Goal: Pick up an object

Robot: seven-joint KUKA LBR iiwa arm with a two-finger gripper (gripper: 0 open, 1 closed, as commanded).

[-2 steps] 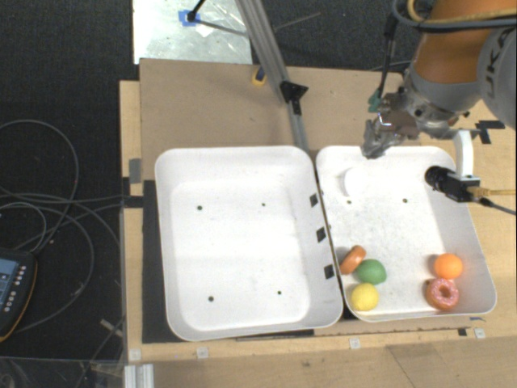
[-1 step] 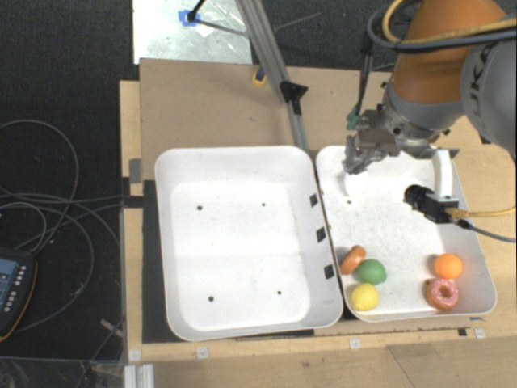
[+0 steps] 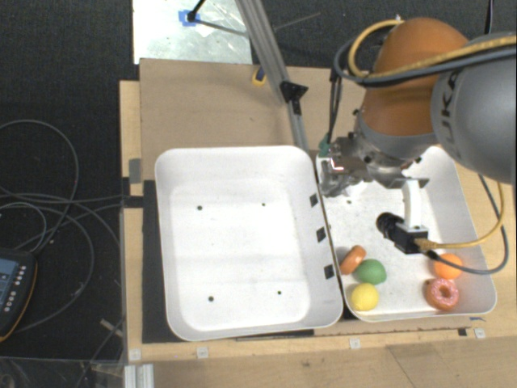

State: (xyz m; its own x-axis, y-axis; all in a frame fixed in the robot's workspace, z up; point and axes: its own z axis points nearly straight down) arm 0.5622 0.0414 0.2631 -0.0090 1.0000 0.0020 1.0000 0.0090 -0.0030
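- Two shallow white bins are set side by side on the bench: the left bin is seen bare-floored, the right bin carries every pickable thing, so the arm's presence on that side is explained.
- Most of the right bin's far half is covered by the arm, which is reached in from the right with its orange band turned up toward the camera; its wrist is held low over the bin's upper left corner, beside the wall shared by the bins.
- Around the gripper too little is shown; whether it is parted or closed cannot be told, and nothing is seen held.
- Along the near edge of the right bin the candidates are gathered well apart from the gripper: a green ball is touched by a yellow ball below it and an orange piece beside it.
- Toward the near right corner a pink ring and an orange ball are laid close together.
- Judged from this, no object is yet lifted.
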